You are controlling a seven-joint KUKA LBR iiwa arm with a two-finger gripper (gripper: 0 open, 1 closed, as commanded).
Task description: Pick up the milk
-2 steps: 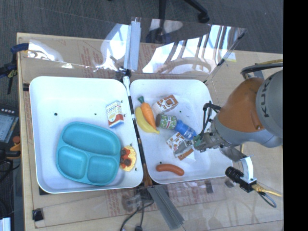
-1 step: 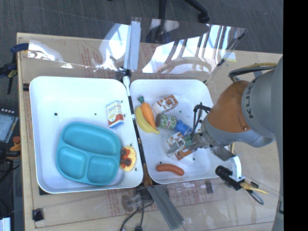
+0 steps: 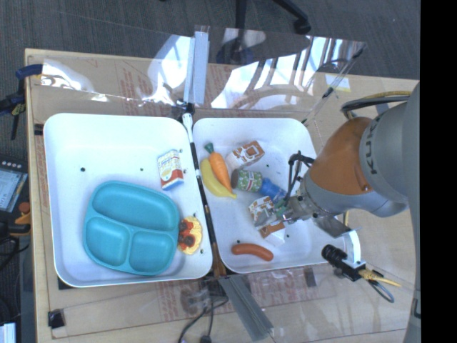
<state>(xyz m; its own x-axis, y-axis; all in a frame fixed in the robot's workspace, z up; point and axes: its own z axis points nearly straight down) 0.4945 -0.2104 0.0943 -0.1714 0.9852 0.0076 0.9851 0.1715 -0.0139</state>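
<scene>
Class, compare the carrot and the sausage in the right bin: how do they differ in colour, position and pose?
The carrot is orange with a green top; the sausage is reddish-brown all over. The carrot lies near the bin's left wall, against a banana; the sausage lies alone near the front rim. The carrot runs lengthwise towards the back of the bin; the sausage lies crosswise. Both are long, rounded toy foods lying flat in the right bin.

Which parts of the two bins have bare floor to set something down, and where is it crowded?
Left bin: bare floor along the top, above the blue tray and left of the small carton. Right bin: crowded mid-floor around carrot, banana and cartons, where the pincer sits.
</scene>
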